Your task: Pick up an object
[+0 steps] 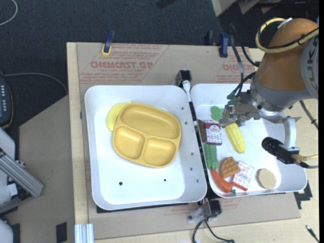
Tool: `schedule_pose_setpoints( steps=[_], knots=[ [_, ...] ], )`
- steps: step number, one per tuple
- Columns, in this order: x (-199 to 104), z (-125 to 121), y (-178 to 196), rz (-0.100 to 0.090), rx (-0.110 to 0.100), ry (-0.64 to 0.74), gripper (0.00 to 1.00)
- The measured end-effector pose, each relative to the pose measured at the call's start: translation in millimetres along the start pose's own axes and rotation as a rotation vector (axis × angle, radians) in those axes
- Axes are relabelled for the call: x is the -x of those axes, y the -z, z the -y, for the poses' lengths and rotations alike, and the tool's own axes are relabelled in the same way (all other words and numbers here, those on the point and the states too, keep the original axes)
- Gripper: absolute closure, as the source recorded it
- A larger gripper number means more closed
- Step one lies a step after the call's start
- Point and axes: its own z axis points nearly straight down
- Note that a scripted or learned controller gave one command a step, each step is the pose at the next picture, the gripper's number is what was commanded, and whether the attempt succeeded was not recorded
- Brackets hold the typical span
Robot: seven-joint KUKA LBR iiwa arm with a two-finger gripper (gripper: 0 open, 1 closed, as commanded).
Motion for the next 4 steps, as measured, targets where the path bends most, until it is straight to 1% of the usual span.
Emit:
schedule_pose_setpoints(
  steps=[1, 2, 3, 4],
  knots=[
    [2.5, -2.2, 4.1, 0.0, -0.001, -0.001, 1.0],
    [7.6, -8.4, -12.1, 0.0, -0.006, -0.002, 1.0],
    [5.9, 2.0, 5.6, 0.0, -0.001, -0.002, 1.0],
    [3.9, -5.3, 4.8, 0.0, 0.0, -0.001, 1.0]
  ],
)
